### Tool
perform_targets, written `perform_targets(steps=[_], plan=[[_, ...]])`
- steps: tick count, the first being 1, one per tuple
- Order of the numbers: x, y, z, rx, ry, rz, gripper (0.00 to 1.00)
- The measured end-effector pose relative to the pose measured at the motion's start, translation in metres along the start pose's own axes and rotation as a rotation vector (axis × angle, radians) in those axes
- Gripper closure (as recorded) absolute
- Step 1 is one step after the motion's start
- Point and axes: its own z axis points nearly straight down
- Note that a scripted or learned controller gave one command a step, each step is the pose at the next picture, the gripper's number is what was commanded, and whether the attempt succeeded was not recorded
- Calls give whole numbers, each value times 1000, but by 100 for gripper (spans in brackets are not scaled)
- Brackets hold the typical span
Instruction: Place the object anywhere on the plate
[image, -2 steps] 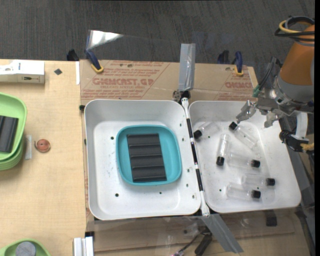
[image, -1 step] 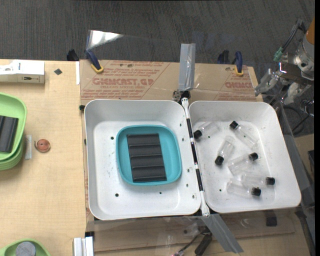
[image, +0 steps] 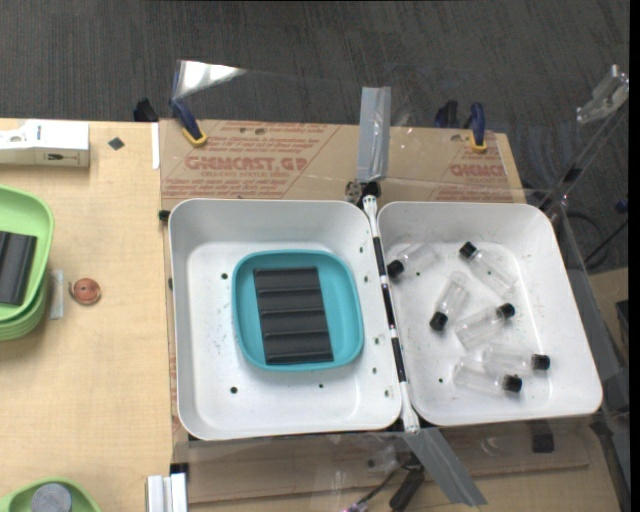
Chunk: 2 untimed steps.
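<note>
The pincer's state cannot be told; clear black-capped vials (image: 485, 323) lie scattered in the right bin (image: 562, 385), a teal plate (image: 244, 312) in the left bin (image: 202, 352).

Lab bench setting: 2 white bins (image: 196, 400) clamped on a cardboard sheet (image: 300, 160), clear capped vials (image: 478, 325) in 1, wooden bench (image: 90, 400), dark carpet floor.
</note>
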Motion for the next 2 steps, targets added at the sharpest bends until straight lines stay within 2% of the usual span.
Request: perform_targets(steps=[1, 2], plan=[[-1, 11, -13, 0, 0, 116, 0], [-1, 11, -13, 1, 0, 116, 0]])
